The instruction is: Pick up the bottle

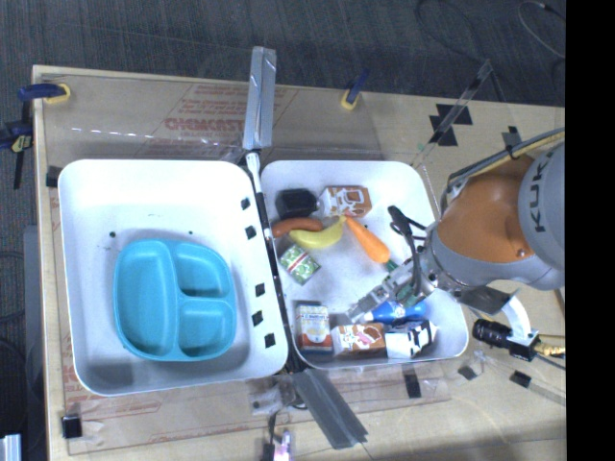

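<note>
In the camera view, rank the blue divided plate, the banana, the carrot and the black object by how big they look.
Largest to smallest:
1. blue divided plate, by far
2. banana and carrot, too alike to rank
3. black object, slightly smaller

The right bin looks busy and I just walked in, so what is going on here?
A grey KUKA arm reaches in from the right, its gripper low over the right bin, right at a blue bottle lying near the front. Whether the bottle is grasped can't be told. Around it lie a carrot, a banana and small cartons. The left bin holds a blue divided tray.
</note>
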Motion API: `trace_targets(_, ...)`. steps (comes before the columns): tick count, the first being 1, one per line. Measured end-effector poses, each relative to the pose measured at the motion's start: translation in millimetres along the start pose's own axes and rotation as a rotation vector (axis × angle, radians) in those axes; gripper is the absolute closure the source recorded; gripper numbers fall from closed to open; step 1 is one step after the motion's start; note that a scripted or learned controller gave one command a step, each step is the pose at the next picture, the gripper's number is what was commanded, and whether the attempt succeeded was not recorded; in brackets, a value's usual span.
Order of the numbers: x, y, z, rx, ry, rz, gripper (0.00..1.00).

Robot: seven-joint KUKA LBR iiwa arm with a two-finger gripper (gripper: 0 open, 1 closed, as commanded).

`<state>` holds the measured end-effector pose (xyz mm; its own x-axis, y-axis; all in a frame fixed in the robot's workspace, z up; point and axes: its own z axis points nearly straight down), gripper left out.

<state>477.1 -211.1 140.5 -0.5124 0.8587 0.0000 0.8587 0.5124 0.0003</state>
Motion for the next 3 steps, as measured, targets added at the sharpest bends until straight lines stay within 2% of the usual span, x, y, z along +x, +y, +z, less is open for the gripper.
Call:
trace_targets(1,-0.1,0.0,-23.1,0.000,-0.001,0.010,0.00)
trace_targets(2,1.4,0.6,4.1,0.002,0.002,-0.006,0.00)
trace_targets(3,11.9,7.6,48.4,-0.001,-0.001,0.035,0.00)
